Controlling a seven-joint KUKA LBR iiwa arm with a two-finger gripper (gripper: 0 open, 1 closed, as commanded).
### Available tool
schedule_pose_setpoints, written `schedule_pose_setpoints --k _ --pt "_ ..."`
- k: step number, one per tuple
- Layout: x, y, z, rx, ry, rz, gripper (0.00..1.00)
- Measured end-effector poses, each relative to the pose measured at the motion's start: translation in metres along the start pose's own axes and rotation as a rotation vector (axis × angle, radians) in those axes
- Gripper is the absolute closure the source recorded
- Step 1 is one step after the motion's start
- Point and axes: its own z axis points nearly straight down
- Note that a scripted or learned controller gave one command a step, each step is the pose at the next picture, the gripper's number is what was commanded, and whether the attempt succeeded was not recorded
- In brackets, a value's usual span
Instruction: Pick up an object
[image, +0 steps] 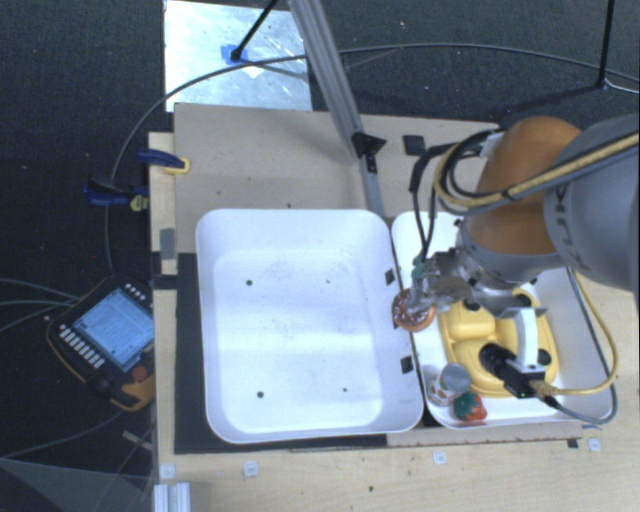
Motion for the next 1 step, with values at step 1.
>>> schedule_pose_setpoints --k 1 --pt "0.0628 -0.0039 -0.0008 0.001 0.0 0.0 1.0"
